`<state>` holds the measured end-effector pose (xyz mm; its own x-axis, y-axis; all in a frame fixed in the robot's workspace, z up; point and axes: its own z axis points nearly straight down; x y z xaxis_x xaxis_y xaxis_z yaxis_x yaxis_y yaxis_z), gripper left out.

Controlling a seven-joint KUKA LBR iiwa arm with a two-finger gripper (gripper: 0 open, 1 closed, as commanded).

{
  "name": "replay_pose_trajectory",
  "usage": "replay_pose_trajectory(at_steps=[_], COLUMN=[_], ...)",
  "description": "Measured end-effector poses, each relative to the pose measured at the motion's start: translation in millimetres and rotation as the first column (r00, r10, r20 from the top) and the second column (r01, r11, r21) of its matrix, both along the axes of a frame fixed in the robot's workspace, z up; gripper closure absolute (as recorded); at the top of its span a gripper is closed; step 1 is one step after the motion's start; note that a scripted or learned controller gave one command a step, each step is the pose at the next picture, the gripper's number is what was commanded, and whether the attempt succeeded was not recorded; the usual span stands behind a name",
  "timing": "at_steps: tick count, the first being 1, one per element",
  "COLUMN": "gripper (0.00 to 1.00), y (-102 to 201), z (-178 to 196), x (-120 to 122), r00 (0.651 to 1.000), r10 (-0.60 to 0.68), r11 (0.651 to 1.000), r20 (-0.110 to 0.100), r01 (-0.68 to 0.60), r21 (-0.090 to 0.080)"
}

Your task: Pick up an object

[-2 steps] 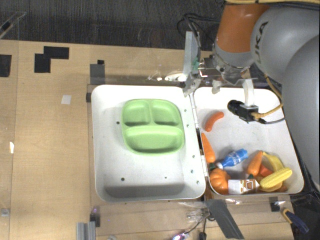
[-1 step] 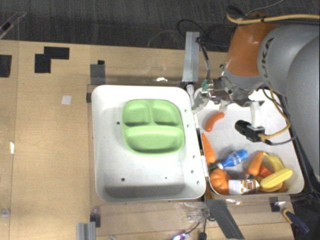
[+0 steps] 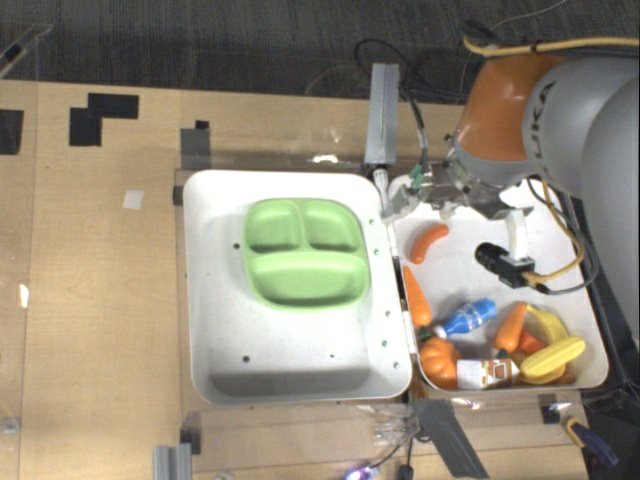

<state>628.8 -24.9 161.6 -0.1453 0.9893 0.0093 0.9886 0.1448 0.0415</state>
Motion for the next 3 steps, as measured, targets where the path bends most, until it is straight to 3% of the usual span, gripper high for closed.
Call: replay_pose_trajectory(at_steps=[1,2,3], gripper=[0.00,0.00,0.00], y=[-3.8,-6.4,-52.4], z=[-4.9,-6.8,22.7], x=[-0.6,-2.0,-4.5], r00=[1.000,1.000,0.999], r10=[0.026,-0.026,-0.035], r11=[1.000,1.000,0.999], r20=[0.012,0.010,-0.036], r01=[-0.026,0.026,0.035], r21=[0.007,0.017,-0.015])
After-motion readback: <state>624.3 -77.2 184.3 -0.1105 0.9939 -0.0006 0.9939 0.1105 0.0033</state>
